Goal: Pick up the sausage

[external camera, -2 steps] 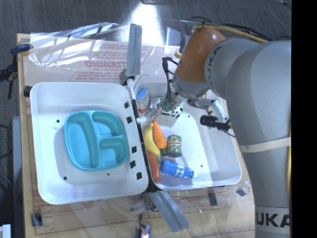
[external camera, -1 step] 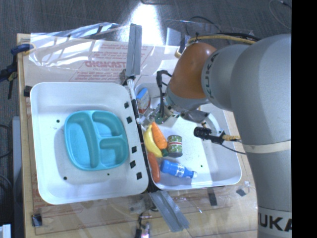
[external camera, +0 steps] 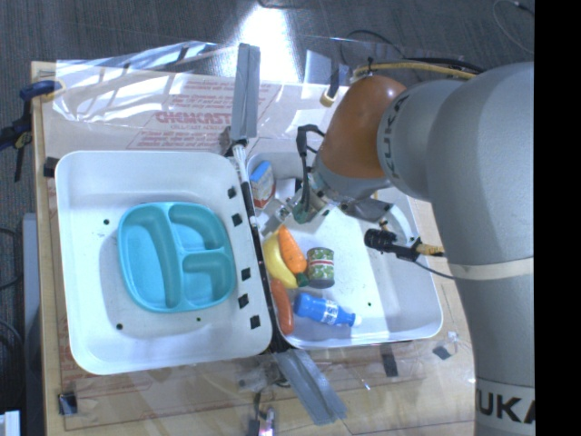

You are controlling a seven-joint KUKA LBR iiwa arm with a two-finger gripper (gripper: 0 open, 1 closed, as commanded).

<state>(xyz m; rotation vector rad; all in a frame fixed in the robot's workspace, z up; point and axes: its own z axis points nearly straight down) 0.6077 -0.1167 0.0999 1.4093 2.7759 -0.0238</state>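
Lying slim, glossy reddish sausage [external camera: 282, 305] beside banana [external camera: 277, 263]

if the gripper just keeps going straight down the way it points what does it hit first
Probably the carrot, lying just below the gripper beside the banana in the right bin. Depth is unclear from this slanted view, so it might meet the bin floor instead.
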